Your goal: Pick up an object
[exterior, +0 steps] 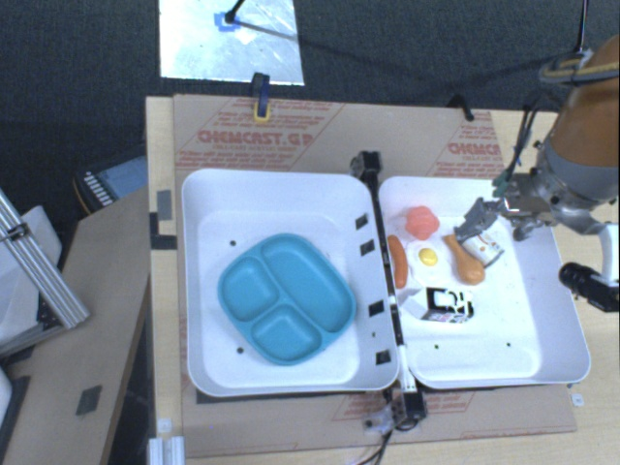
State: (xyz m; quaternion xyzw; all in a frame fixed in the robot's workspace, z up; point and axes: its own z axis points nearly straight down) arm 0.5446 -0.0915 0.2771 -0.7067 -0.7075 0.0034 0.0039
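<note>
The right bin (542,356) holds several toy foods near its left side. A pink-red round piece (421,222) lies at the top, with a fried egg (426,257) below it. An orange sausage (397,261) rests along the bin's left wall. A brown drumstick (465,260) lies tilted right of the egg, and a black-and-white item (449,304) sits below them. My gripper (481,232) hangs low over the drumstick's upper end, reaching in from the right. Whether it touches the drumstick cannot be made out.
The left bin (208,211) holds a blue divided plate (285,298). A black hinge strip (380,260) runs between the two bins. The orange-banded arm (586,134) crosses above the right bin's upper right corner. A black part (587,285) sticks in over the right rim.
</note>
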